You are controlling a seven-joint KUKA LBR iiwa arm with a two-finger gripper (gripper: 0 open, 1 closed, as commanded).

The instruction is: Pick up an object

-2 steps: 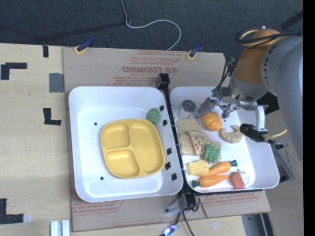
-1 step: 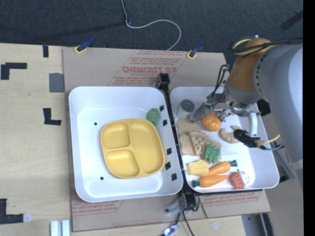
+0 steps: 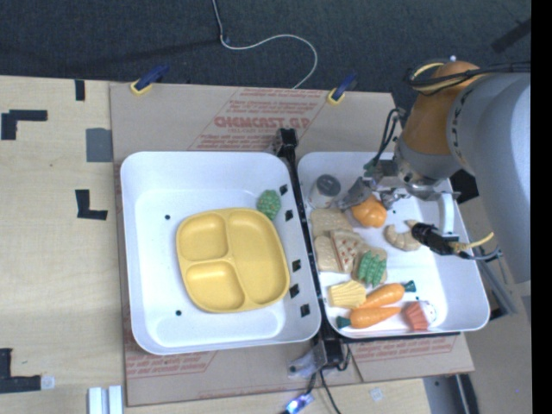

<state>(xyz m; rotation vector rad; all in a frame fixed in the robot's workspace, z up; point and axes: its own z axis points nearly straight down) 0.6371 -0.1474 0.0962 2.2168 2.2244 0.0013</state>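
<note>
yellow tray (image 3: 231,259), white bins (image 3: 147,197), orange carrots (image 3: 376,306)

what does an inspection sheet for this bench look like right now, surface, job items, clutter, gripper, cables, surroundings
surface: two white bins side by side, left bin, right bin, on a cardboard sheet over a wooden bench
job's things: in the right bin, an orange toy piece at the gripper, two toy carrots, a corn piece, a green toy vegetable, tan bread-like pieces, a croissant-like piece
clutter: yellow divided plate and a green toy broccoli in the left bin
grippers: gripper low over the right bin; finger state unclear
cables: white cable looping behind the bench
surroundings: dark carpet, two clamps on the cardboard edge
</note>
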